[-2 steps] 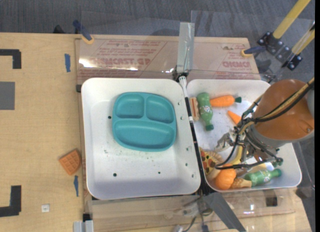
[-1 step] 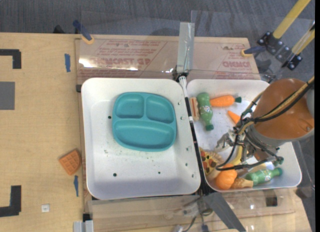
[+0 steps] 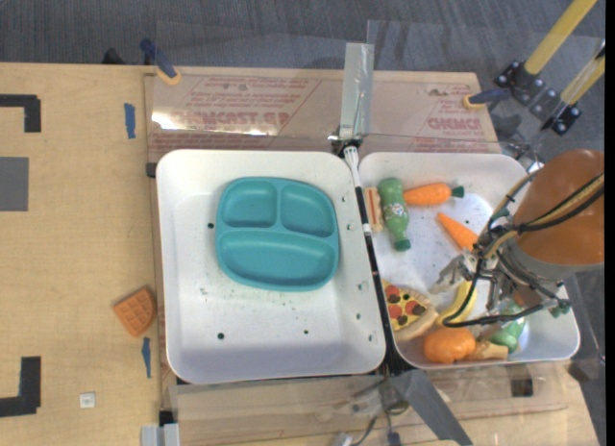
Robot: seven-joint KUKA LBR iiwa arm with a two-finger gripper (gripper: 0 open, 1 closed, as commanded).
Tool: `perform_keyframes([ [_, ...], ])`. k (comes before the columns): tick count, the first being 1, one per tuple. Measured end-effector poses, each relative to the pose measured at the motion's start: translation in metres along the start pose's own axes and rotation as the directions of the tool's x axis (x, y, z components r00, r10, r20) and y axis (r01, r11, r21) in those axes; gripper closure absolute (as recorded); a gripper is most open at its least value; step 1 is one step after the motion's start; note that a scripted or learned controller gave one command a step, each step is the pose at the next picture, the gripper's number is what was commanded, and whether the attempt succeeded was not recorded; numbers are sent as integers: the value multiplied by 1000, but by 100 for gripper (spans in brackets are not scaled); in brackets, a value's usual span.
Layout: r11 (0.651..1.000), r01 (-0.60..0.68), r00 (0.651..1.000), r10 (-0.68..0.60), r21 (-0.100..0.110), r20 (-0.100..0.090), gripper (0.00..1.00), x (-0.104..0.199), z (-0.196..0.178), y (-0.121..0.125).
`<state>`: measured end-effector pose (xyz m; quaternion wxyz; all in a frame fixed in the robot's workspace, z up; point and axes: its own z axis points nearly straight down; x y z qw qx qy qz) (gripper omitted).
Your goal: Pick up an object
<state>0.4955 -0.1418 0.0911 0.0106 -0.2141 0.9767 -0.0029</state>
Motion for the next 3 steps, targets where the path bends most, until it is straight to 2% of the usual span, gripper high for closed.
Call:
perform_keyframes([
  [1, 999, 46, 999, -46, -2, -7, 0, -27, 1, -9],
  [2, 993, 120, 993, -120, -4, -4, 0, -110, 3, -23],
  [3, 982, 188, 982, -188, -5, -6, 0, -107, 3, -11],
])
